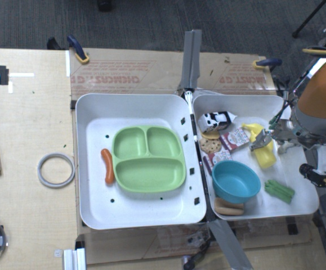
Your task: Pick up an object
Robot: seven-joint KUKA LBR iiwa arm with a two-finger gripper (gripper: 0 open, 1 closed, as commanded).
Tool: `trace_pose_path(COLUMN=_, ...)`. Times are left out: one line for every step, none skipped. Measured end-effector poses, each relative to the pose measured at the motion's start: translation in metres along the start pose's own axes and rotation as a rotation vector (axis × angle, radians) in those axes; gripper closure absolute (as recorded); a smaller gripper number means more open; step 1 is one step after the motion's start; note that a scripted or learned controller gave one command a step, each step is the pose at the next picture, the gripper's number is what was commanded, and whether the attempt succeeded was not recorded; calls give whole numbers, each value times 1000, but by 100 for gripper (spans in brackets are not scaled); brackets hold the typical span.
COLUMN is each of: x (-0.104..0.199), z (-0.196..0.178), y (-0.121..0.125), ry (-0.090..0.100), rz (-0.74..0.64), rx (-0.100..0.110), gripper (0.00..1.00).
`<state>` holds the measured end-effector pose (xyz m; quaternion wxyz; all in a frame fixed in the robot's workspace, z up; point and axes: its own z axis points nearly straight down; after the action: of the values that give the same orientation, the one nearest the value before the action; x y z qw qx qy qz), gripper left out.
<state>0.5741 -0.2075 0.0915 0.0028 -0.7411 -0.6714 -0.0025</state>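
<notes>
In the camera view, the arm [319, 103] reached in over the right edge of the right bin [303, 204], its gripper [262, 142] low among the things near that bin's far right part. The metal tips lay right against a yellow object [263, 154], possibly touching it, but whether they stood apart or together could not be told at this size, and nothing clearly sat between them. So the step looked like the approach or the closing on a target, not yet a lift.

Other candidates lay in the same bin: a blue bowl [236, 180] near the front edge, a green piece [279, 190] toward the front right corner, a tan sausage-like piece [228, 209] at the front edge beside the bowl, and small packets [235, 138] and a black-and-white toy [216, 119] toward the far left corner. The left bin [89, 151] carried a green divided plate [148, 159] in its middle and an orange piece [108, 165] just beside the plate's left edge.

The next move likely called for a firm close on the yellow object, then a straight rise clear of the packets.
</notes>
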Motion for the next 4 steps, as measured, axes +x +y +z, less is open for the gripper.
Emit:
trace_pose_path(x=-2, z=-9, y=0, ry=-4, rz=1, rx=-1, gripper=100)
trace_pose_path(x=5, z=-1, y=44, ry=-10, rz=-509, rx=-1, gripper=100)
trace_pose_path(x=85, z=-174, y=16, ry=-9, rz=-450, rx=1, gripper=100)
trace_pose_path(x=77, z=-196, y=26, ry=-10, rz=-559, rx=1, gripper=100)
